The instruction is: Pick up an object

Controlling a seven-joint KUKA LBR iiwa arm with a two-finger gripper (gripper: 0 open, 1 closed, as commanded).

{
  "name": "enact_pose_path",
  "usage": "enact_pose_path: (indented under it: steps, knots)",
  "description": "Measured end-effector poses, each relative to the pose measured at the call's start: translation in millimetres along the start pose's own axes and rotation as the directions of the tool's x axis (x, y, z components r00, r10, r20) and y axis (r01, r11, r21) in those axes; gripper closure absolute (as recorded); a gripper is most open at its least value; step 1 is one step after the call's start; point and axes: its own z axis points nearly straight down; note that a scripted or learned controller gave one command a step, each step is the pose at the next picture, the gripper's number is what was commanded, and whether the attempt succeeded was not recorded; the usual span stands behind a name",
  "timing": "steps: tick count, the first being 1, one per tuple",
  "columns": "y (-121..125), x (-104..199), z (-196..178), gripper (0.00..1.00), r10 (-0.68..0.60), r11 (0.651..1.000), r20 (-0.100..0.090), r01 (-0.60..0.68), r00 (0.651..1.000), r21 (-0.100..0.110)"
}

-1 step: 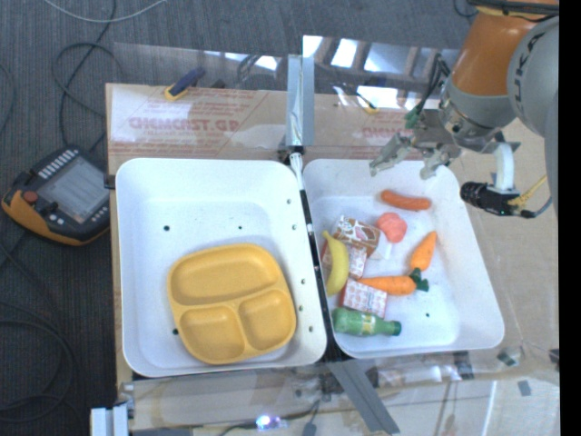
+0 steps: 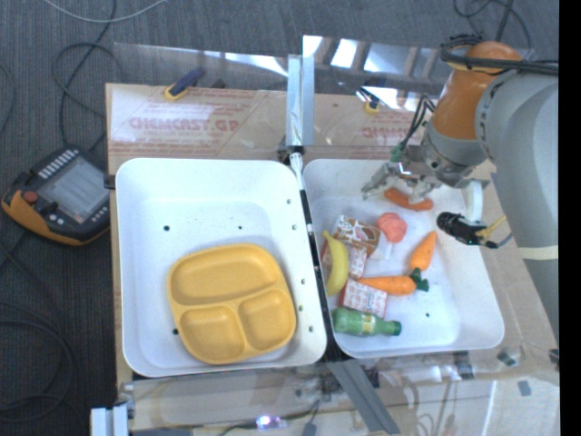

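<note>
A: Where is the claw (image 2: 406,182)?

B: Upper part of the right bin (image 2: 472,321), right of frame centre, low over an orange sausage-like piece (image 2: 410,200) near the bin's far wall. Its fingers look spread to either side of the piece, so I'd call it open, gripping nothing yet.

A: So that piece is the target?

B: My guess, since it lies right under the fingers. The rest sits lower: a pink ball (image 2: 393,226), two carrots (image 2: 421,251), a banana (image 2: 336,262), a small box (image 2: 356,232), a green bottle (image 2: 365,322).

A: How will it handle?

B: Probably a light plastic toy, stiff and smooth, so it may slip or roll. It is thin and lies low against the bin floor. I'd close across its narrow middle, fingers going right down to the floor.

A: And the left bin (image 2: 150,243)?

B: A yellow tray (image 2: 231,302) with compartments, well apart from the claw
</note>
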Motion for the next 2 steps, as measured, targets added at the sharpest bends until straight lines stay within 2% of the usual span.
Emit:
enact_pose_path:
  steps: [1, 2]
  knots:
    - [5.8, -8.5, 20.4, 0.00, -0.011, 1.000, 0.000, 0.011, 1.000, 0.005]
    - [6.8, -8.5, 10.6, 1.00, -0.014, 1.000, 0.005, 0.014, 1.000, 0.003]
